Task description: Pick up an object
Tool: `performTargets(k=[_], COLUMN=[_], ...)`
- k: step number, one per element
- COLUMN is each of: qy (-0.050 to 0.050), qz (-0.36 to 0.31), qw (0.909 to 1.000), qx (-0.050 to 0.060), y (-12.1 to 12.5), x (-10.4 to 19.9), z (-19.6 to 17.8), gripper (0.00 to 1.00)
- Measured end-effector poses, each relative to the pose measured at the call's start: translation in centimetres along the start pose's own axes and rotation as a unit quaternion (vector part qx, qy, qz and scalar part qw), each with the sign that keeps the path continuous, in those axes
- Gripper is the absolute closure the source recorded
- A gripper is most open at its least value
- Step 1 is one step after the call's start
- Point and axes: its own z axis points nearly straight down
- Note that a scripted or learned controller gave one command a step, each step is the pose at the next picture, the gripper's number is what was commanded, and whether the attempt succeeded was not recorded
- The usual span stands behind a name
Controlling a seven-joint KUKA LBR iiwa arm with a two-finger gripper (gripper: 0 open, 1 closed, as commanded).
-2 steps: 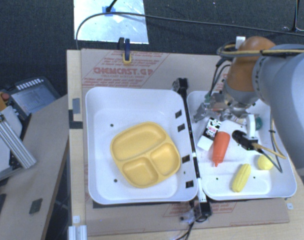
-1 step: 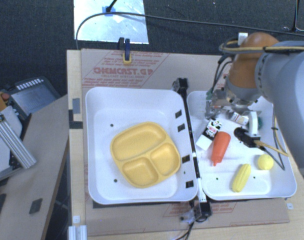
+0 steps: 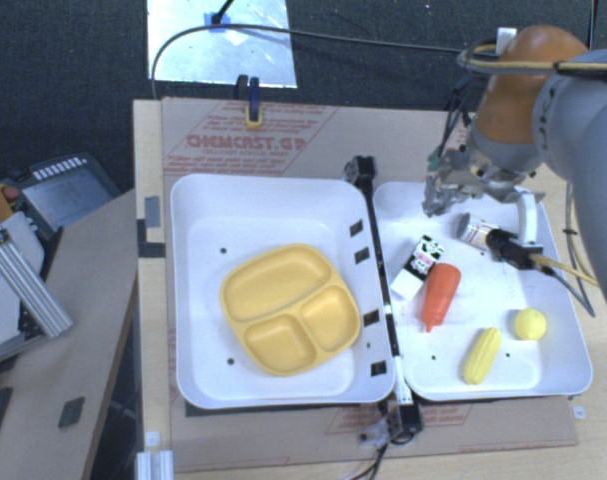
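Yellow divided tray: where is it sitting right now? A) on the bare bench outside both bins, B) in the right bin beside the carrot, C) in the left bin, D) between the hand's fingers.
C: the yellow divided tray lies flat inside the left bin, while the orange carrot and the hand are over in the right bin.

Dark speckled floor [image 3: 63,58], shiny metal sheet [image 3: 221,26] at top, tan side table [image 3: 78,298] left, cardboard-covered bench [image 3: 283,133]

Bench [image 3: 148,268] with two white bins [image 3: 198,208] [image 3: 563,368] side by side
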Motion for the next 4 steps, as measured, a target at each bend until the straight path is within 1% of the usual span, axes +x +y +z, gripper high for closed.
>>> performTargets(k=[1,2,3,4], qy=[0.000,0.000,0.001,0.001], qz=[0.001,0.000,-0.002,-0.003], qw=[1.0000,1.0000,1.0000,1.0000], qx=[0.000,0.002,0.003,0.003], y=[-0.7,-0.6,-2.8,-5.4], x=[-0.6,-0.7,3.9,9.7], z=[-5.6,-6.2,-7.3,-6.9], gripper=[1.00,1.00,1.00,1.00])
